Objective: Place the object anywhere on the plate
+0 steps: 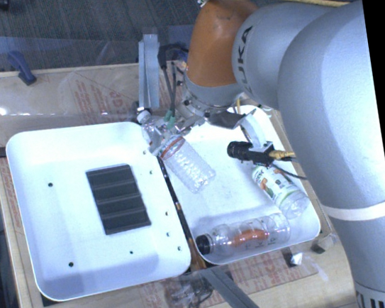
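I see the left bin (36, 209) holding one dark ridged plate (118, 198), the right bin (311, 229) holding three clear bottles, one (183, 160) tilted under the claw (167, 126) at the bins' shared wall, whose grip I cannot tell, the arm (293, 63) overhanging.

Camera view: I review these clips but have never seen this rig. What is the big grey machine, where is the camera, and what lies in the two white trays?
The big grey shape with an orange band is a robot arm reaching in from the right. The single camera looks down at a slant on two shallow white bins. The left white bin holds a dark ribbed rectangular plate. The right white bin holds clear plastic bottles: a ribbed one right under the arm's wrist, one with a black cap at the near edge, and one with a green-and-white label. Whether anything is held cannot be told.
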`<move>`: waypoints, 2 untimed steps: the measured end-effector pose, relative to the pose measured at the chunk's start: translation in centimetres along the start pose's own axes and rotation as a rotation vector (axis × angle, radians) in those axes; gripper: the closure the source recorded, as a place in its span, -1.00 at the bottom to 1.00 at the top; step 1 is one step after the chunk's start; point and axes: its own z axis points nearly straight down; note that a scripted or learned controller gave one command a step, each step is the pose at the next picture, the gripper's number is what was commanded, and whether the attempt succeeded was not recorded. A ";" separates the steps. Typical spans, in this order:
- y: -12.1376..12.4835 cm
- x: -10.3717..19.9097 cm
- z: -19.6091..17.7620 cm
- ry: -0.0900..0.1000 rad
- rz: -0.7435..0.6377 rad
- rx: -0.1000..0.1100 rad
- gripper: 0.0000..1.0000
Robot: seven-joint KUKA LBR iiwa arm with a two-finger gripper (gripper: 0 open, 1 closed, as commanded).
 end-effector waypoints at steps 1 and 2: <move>-2.2 6.8 -2.6 -0.001 -0.460 0.000 1.00; 0.4 6.6 -0.5 -0.002 -0.425 -0.001 1.00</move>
